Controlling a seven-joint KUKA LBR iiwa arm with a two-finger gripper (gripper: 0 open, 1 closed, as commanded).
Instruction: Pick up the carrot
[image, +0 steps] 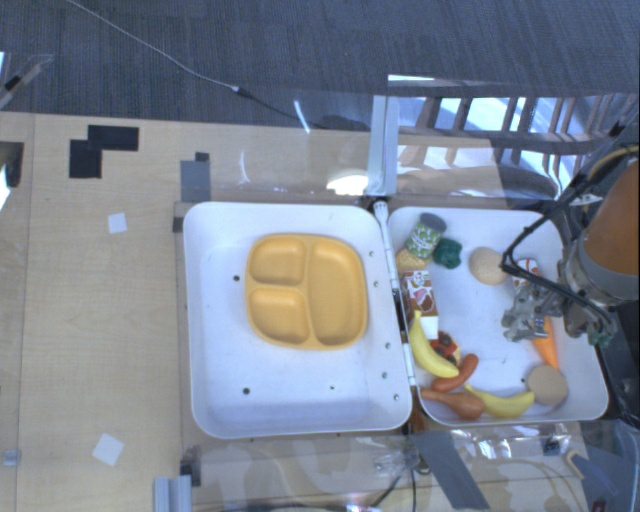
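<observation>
Orange, hard and light, the carrot (545, 350) beside the gripper (522, 322), whose state I cannot tell, looks easiest grabbed mid-body.

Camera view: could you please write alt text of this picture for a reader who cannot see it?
A grey robot arm reaches from the right, its gripper low in the right bin, right beside an orange carrot. That bin also holds bananas, sausages and other toy food. The left bin holds a yellow divided plate.
</observation>
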